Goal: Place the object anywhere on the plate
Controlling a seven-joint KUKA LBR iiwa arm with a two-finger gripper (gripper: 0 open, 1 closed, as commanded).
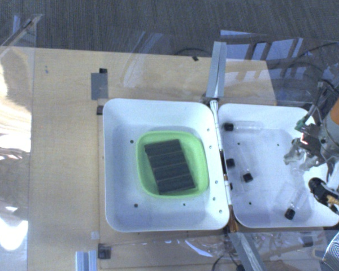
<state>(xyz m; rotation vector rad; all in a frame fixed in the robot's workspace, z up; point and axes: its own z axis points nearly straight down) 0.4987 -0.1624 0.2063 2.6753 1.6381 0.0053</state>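
End effector [305, 151]: at the right bin's [260, 222] far right wall, low over its floor; whether it is apart, together or clamped on anything cannot be told.
Object: probably one of the clear tubes, e.g. tube [246, 126] up-left of the end effector, lying loose.
Plate [142, 151]: green, well left of the end effector, in the left bin [118, 208], carrying a dark ridged block [169, 166].
Worktop [56, 151]: carries both bins side by side, so the transfer is short.
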